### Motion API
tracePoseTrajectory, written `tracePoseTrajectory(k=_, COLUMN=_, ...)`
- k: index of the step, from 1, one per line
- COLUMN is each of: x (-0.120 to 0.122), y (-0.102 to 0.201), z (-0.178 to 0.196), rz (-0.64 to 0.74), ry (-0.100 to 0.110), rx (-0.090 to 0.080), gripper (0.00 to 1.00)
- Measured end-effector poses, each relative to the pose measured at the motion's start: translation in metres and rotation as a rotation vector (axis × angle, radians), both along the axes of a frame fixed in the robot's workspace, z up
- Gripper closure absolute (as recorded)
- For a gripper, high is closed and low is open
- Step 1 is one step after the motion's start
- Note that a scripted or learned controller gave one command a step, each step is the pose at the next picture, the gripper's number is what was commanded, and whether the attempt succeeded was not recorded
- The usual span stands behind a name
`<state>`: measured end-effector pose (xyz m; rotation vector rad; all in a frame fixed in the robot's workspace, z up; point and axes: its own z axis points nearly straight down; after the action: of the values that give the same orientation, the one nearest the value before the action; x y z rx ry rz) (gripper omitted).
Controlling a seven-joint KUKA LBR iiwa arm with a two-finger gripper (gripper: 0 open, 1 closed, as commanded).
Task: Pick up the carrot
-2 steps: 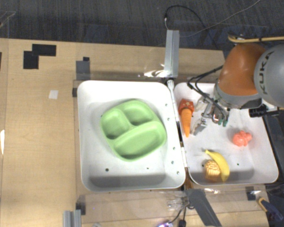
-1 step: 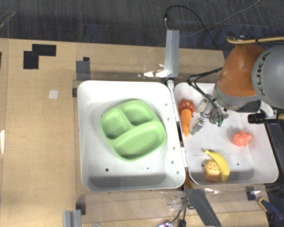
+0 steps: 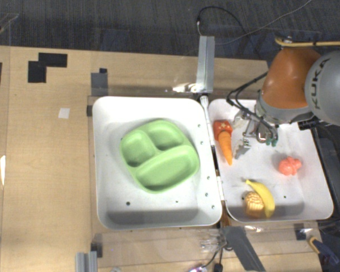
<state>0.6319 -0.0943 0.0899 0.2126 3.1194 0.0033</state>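
The carrot (image 3: pixel 226 149) is orange and tapered. It lies along the left wall of the right bin (image 3: pixel 306 205), pointing toward the front. A small red piece (image 3: pixel 221 128) touches its far end. My gripper (image 3: pixel 242 145) hangs just right of the carrot, a little above the bin floor. It reaches in under the orange-banded wrist (image 3: pixel 286 81). Its fingers stand slightly apart with nothing between them, and they are not around the carrot.
A yellow banana (image 3: pixel 263 194) and a tan lumpy toy (image 3: pixel 253 203) lie at the right bin's front. A pink-red fruit (image 3: pixel 290 165) sits at its right side. The left bin (image 3: pixel 107 197) holds a green divided plate (image 3: pixel 158 154). A metal post (image 3: pixel 205 61) stands behind the bins.
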Motion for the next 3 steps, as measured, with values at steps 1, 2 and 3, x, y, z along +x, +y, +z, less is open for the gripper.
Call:
tracePoseTrajectory(k=1, x=-0.027, y=0.012, z=0.001, rz=-0.150, ry=-0.005, rx=0.000, gripper=0.00)
tracePoseTrajectory(k=2, x=-0.059, y=0.008, z=0.002, rz=-0.020, ry=-0.009, rx=-0.001, gripper=0.00)
tracePoseTrajectory(k=3, x=-0.057, y=0.007, z=0.012, rz=-0.021, ry=-0.011, rx=-0.003, gripper=1.00)
